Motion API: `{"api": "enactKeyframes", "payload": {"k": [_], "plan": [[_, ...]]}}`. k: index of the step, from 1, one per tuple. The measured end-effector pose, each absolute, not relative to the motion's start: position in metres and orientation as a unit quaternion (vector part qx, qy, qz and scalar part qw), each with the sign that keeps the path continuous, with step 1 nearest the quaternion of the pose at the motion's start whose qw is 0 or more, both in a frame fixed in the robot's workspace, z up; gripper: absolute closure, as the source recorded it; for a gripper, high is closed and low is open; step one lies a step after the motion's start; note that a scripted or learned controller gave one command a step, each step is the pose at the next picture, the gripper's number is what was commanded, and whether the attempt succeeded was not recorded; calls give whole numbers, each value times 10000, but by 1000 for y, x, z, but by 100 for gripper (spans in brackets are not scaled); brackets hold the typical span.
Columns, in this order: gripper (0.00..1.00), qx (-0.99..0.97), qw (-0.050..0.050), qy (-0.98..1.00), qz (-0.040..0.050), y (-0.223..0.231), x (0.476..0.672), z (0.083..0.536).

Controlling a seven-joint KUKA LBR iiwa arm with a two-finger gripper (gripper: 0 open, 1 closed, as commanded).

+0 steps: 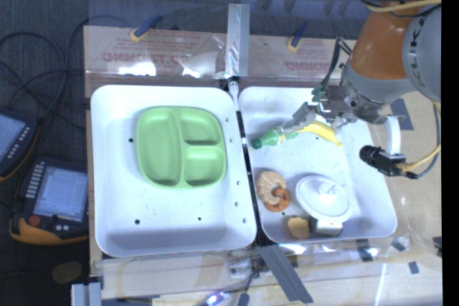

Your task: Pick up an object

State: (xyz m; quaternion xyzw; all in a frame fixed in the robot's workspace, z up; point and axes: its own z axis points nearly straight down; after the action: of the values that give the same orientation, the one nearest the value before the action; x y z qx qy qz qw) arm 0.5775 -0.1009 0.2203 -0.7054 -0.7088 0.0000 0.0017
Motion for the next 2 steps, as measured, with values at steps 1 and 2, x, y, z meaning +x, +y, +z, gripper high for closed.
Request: {"api": "enactKeyframes", "payload": {"k": [1,2], "plan": [[0,-5980,-48,-8015,-22,-134,598,89],[100,-5980,-41,-8015,-38,-133,599,97]]}}
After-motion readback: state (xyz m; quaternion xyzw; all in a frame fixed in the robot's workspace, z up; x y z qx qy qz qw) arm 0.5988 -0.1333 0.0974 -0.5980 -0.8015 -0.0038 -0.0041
